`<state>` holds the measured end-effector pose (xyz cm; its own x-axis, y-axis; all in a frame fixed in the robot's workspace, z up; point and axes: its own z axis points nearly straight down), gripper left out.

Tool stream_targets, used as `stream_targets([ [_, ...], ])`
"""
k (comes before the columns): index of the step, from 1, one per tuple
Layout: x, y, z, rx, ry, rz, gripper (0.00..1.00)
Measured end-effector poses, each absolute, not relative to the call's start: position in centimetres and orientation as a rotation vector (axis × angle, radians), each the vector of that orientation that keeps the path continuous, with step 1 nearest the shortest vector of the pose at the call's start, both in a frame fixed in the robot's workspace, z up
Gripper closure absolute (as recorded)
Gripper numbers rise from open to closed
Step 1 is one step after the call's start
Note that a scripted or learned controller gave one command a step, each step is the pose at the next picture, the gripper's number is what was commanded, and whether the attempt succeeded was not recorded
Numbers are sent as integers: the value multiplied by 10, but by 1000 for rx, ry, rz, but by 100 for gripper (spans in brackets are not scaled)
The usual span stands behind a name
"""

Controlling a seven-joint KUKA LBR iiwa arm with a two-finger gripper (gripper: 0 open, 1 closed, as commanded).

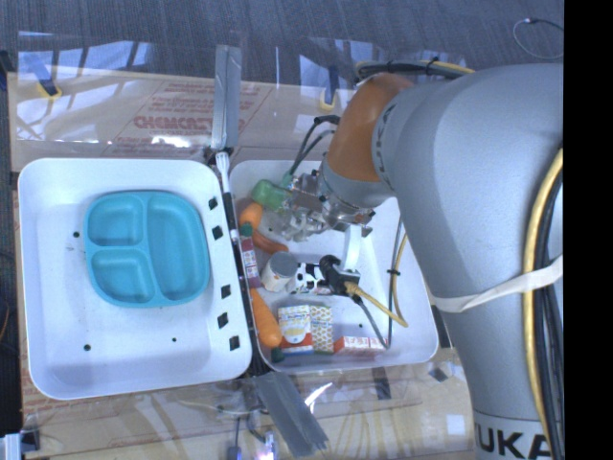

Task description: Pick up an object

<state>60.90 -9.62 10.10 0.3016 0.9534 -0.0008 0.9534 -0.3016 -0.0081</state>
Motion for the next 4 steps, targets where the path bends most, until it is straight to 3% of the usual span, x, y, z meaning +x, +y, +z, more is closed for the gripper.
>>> stream_targets([
  [1,609,-96,101,-2529,-1853,9,0],
  [2,609,-95,111,-2525,-1855,10,100],
  [3,578,-91,159,-2637,-1700,7,100],
  [4,641,18,235,-2597,-1764,3,100],
])
